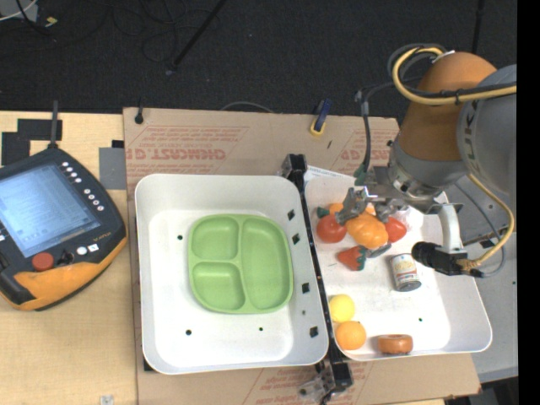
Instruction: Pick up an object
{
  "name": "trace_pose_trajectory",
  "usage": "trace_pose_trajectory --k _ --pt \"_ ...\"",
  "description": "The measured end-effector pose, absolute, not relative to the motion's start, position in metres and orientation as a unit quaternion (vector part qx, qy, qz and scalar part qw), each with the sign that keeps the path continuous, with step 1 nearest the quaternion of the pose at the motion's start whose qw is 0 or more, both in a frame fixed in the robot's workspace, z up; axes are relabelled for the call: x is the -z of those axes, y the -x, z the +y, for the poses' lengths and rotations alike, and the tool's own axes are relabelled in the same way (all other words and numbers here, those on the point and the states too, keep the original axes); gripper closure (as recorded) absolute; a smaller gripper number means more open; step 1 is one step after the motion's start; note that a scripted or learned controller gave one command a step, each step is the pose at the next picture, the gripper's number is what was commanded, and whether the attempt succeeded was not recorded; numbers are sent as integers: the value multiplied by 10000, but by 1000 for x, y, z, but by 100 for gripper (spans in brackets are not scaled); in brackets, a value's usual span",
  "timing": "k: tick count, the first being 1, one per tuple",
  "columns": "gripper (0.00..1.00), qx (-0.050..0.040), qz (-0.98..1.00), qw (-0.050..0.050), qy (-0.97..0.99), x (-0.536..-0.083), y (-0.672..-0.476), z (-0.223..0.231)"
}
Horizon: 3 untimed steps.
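I have the two-finger gripper (364, 202) low over the heap of toy food, just above a rounded orange plastic fruit (368, 230); its grasp I cannot tell. I judge this the reach; next comes a clamp and lift.
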<state>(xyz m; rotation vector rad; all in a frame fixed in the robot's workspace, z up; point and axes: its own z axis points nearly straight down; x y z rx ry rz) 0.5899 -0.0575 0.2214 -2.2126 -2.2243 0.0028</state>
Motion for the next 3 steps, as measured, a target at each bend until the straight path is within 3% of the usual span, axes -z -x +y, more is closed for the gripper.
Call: trace_pose_trajectory --k 1,2,3 --pt "100 -20 -7077 23 7065 -229 -614 -39" --pt "100 -31 -7092 25 7050 -214 -625 -39" --pt "100 -33 -7093 32 7048 -214 -622 -37"
